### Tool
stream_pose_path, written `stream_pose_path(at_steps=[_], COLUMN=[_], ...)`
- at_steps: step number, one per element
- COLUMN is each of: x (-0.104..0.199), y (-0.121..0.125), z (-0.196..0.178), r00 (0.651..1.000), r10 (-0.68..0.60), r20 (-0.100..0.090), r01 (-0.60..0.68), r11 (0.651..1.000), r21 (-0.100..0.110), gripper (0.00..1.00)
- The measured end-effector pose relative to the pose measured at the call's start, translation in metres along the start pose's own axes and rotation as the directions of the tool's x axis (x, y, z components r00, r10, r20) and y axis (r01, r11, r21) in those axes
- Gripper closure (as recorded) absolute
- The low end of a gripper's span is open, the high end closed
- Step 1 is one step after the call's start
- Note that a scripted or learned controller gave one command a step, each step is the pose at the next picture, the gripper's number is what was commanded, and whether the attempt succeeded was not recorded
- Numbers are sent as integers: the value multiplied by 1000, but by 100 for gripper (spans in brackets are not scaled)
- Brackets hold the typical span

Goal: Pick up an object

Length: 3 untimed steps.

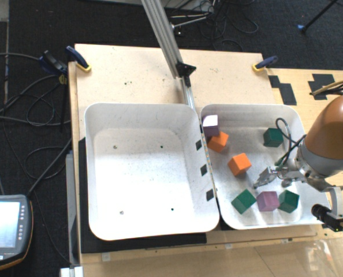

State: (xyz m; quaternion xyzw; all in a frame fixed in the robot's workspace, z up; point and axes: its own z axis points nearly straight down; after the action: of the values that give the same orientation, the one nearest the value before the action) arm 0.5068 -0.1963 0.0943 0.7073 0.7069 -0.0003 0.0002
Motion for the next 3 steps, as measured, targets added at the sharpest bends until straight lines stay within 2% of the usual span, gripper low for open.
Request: stream_pose_path(at_steps=[1, 3], x=[0, 4], y=[1, -2], z=[-11, -111], r00=[1000, 1000], r10=[0, -4], r20=[0, 2], r01=[0, 4], r11=[1000, 1000], r21=[-3, -7], gripper=[100, 100])
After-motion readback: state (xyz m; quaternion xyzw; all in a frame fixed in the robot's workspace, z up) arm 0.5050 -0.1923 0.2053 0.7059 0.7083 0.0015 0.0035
